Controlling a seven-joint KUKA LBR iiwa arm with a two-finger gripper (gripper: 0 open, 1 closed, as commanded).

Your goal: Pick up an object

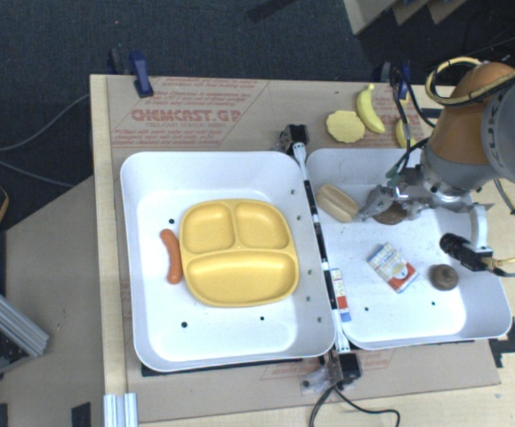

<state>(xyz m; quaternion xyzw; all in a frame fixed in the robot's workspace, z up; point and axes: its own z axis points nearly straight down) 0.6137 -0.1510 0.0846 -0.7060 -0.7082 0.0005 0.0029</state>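
My gripper is low in the right bin, near its back left part. Just left of it lies a tan bread roll, close to the gripper or touching it; I cannot tell which. Something small and brown sits right under the gripper, partly hidden. A small white, blue and red carton lies in front of the gripper, apart from it. To the right, near the bin's edge, rests a brown round piece.
The left bin holds a yellow divided plate with an orange sausage beside its left edge. Behind the right bin, a banana and a yellow lumpy piece lie on the bench. A black cable fitting hangs by the arm.
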